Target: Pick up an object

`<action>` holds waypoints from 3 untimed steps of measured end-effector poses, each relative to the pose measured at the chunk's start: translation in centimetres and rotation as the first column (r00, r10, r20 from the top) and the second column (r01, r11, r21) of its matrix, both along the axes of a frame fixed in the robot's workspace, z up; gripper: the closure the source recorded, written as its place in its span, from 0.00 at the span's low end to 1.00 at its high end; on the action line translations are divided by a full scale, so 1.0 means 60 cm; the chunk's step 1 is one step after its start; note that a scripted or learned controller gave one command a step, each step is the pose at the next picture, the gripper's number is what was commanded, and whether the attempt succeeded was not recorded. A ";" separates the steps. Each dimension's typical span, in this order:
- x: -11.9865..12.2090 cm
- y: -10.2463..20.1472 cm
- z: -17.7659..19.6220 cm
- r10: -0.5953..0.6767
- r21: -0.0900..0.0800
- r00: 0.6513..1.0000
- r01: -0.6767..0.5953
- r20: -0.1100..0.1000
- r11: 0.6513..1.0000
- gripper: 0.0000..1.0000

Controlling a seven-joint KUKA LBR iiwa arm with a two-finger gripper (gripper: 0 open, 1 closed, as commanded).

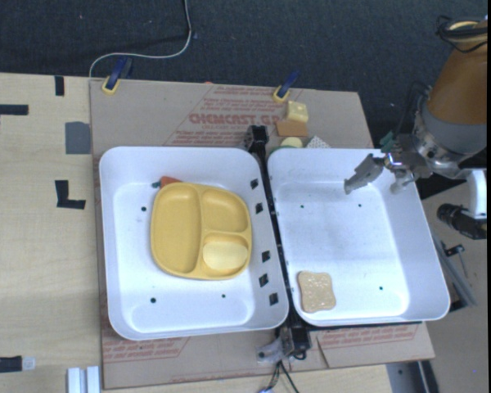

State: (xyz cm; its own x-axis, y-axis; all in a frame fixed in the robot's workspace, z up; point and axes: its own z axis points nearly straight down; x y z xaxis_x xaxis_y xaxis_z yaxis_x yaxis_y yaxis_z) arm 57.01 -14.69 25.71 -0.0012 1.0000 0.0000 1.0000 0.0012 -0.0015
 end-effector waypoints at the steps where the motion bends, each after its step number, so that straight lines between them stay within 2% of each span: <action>1: 0.031 0.061 -0.222 0.003 0.003 1.000 -0.003 -0.009 1.000 0.00; 2: 0.114 0.084 -0.260 0.002 0.000 1.000 -0.002 0.003 1.000 0.00; 3: 0.163 0.084 -0.289 0.003 -0.003 1.000 -0.003 -0.005 1.000 0.00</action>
State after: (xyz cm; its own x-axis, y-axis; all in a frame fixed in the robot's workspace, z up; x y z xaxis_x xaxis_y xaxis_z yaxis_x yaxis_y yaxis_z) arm 66.80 -9.64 8.37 -0.0043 1.0000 -0.0031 1.0000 0.0043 -0.0067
